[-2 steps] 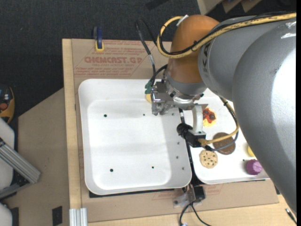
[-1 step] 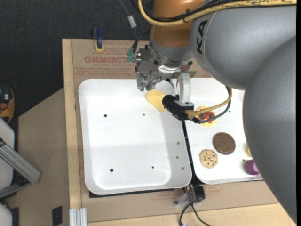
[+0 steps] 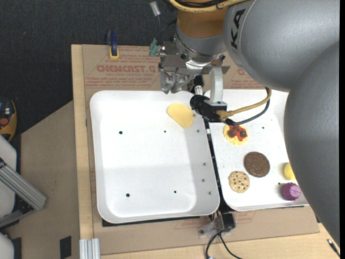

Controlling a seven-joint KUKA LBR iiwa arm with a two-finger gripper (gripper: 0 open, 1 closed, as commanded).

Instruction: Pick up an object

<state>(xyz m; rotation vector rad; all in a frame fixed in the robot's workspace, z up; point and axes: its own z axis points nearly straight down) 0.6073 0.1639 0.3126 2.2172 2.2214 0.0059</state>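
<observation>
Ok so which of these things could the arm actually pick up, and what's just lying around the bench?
Job:
gripper
yellow piece, left bin
pizza slice, brown cookie, chip cookie, purple piece, right bin

Lying about:
blue clamp
cardboard sheet

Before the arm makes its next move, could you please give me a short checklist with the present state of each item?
1. Yellow piece lies alone in the left bin, away from the walls: ok.
2. Tool sits above the left bin's far edge, not over the yellow piece: not ok.
3. Tool open for a pick: cannot tell.
4. Nothing seen between its fingers: ok.
5. Brown disc, cookie and purple piece lie apart in the right bin: ok.
</observation>
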